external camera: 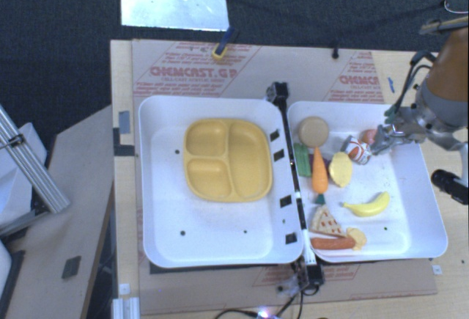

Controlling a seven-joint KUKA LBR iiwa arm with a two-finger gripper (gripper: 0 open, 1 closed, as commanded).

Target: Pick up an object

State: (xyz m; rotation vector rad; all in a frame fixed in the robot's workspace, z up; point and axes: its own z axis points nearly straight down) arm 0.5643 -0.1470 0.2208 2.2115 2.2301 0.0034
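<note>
Arm [445,90] enters from the right, wrist over the upper right corner of the right bin [421,237]. Jaws [381,140] sit low at the bin's upper middle, pointing left. Their state: cannot tell; the metal tips blur together against the white bin floor.

Just left of the tips: a small red-and-white object [357,152], and a reddish-orange round piece [368,136] beside it, closer to the wrist. Tips appear close to or touching these two; contact not resolvable. Nothing is visibly held between the tips.

Other contents of the right bin:
- tan round disc [314,131], upper left corner
- green strip [301,160] along the left wall, below the disc
- carrot [319,172], upright along the bin's length, just beside the green strip
- yellow lemon-like piece [340,169], right of the carrot, just below the red-and-white object
- banana [368,204], mid-bin, well apart from the jaws
- pizza slice [327,222], lower left
- sausage [331,243] below the pizza, with a small yellow piece [357,237] at its right end

Left bin [157,185] holds a yellow divided plate [227,160] with three compartments, lying flat near its centre.

Both bins sit side by side on a cardboard sheet [190,72] on the surface.
</note>
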